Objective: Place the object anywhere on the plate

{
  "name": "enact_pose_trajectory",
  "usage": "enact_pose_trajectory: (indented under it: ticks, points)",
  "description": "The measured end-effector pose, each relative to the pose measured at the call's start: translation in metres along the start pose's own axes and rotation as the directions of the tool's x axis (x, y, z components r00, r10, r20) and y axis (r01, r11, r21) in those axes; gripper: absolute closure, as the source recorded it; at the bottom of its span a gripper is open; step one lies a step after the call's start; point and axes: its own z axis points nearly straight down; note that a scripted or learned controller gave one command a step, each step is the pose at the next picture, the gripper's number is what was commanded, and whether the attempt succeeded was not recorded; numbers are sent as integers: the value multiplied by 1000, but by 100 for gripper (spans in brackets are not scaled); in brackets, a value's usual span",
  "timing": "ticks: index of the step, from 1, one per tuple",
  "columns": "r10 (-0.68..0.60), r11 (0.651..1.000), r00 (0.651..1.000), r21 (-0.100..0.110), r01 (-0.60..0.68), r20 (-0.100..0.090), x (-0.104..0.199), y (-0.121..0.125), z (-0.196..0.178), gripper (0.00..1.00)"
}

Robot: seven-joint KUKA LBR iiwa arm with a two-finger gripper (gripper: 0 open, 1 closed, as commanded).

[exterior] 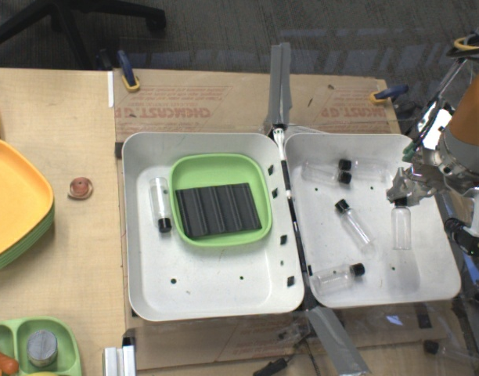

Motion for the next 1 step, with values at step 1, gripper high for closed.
enact_pose_trajectory:
  ticks: [1]
  points:
    - [-95,995,995,1,95,-1,-8,-32,32,100]
